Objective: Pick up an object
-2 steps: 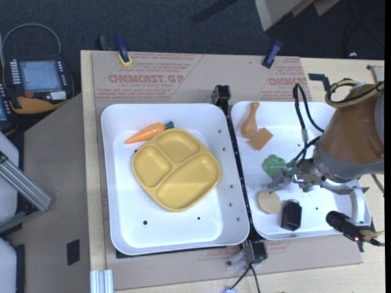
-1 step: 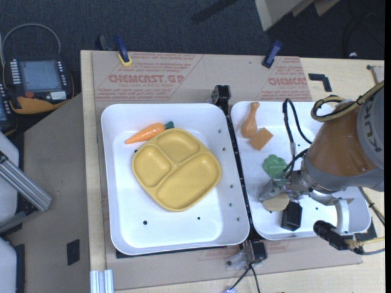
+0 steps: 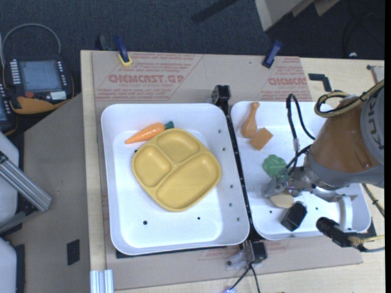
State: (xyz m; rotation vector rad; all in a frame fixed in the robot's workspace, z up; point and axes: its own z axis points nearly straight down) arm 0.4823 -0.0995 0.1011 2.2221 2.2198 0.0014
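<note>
- The grey arm with its orange band (image 3: 345,142) reaches in from the right over the right-hand shallow white bin (image 3: 360,221); its two-finger gripper (image 3: 282,186) sits low in that bin, near the middle.
- Nearest objects — a green leafy toy piece (image 3: 274,165) just on the far-left side of the gripper, and a pale tan, flattish oval piece (image 3: 282,200) just on its near side, its long axis running left to right. Either seems the likely target.
- Whether the gripper has closed on anything cannot be told from this slant.
- A small black block (image 3: 294,216) lies nearer still; a tan drumstick-shaped toy (image 3: 255,127) rests at the far-left corner of the same bin, well apart.
- The left white bin (image 3: 116,182) holds a yellow sectioned plate (image 3: 176,169) and an orange toy carrot (image 3: 145,133) at its far edge.
- The arm's bulk hides the right half of its bin.
</note>
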